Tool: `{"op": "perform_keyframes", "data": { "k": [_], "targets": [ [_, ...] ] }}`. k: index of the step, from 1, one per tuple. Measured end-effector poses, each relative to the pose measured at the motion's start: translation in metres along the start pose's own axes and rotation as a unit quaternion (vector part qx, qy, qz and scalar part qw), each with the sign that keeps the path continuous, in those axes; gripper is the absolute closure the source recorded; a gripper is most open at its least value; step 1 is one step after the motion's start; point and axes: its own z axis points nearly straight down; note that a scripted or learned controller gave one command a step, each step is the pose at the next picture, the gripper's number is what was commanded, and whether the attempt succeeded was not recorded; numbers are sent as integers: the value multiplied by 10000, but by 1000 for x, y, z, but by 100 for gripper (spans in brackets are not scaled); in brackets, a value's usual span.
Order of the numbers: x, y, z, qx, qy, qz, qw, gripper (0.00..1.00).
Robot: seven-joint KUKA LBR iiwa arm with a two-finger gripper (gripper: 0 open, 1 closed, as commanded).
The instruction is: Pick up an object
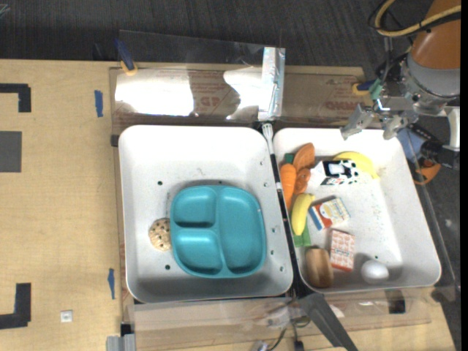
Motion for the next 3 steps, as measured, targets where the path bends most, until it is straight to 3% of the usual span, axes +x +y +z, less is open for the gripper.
{"op": "perform_keyframes", "data": {
  "k": [1,2,3],
  "targets": [
    [49,-11,-10,2,5,-750,9972,0],
    [85,-26,73,41,12,-1074,9942,0],
    [90,-50,68,8,5,-1595,9872,0]
  ]
}}
